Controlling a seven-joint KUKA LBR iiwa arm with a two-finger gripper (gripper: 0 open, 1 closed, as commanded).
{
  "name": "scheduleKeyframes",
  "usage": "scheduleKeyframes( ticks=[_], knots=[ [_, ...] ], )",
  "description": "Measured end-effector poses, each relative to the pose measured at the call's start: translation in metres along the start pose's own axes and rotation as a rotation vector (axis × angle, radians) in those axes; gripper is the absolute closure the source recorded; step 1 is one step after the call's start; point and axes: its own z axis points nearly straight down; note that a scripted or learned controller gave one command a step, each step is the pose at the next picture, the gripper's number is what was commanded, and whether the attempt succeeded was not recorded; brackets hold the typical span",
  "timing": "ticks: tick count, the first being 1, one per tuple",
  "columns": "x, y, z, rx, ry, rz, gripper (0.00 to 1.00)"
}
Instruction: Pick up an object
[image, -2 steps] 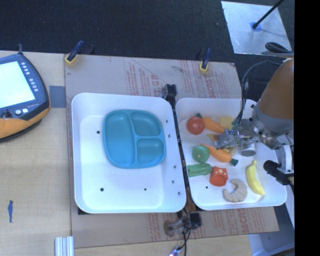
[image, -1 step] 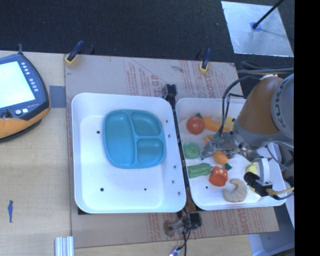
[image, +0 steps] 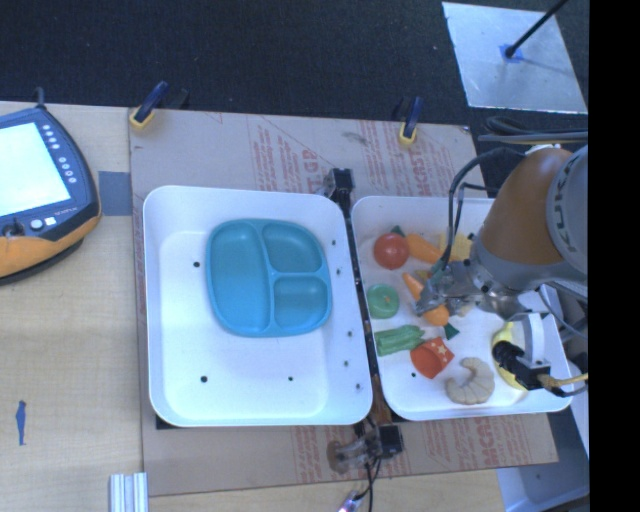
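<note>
— Where is the claw (image: 438, 297)?

— Low over the middle of the right bin (image: 402, 388), under the arm's broad orange band (image: 520, 215). I cannot tell whether it is spread or pressed together, because its tip is a dark blur among the toys.

— And the things it could pick up?

— All small plastic toy food, all in that right bin. A round, glossy red tomato (image: 391, 250) with a green stalk sits near the bin's far left corner, and a tapered orange carrot (image: 424, 246) is just beside it. A flat, round green piece (image: 382, 300) lies along the left wall. A long dark-green pod (image: 398, 339) lies closer to the near wall, with a chunky red piece (image: 432, 357) touching its end. A pale beige curled piece (image: 470, 382), ridged like a croissant, lies by the near wall. A small orange bit (image: 414, 284) sits right beside the claw, on the side toward the left wall.

— Is anything held?

— I cannot tell.

— And the left bin (image: 180, 345)?

— It is smooth, white and shallow, with rounded corners. It holds one matte sky-blue plate (image: 268, 277) with three compartments, set toward the far wall. Both bins rest on a printed cardboard sheet (image: 300, 150) on the pale wooden table (image: 60, 340).
</note>
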Motion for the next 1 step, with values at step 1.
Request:
scheduleKeyframes(
  ticks=[1],
  knots=[
    [0.0633, -0.0569, -0.0903, -0.001, 0.003, 0.001, 1.0]
  ],
)
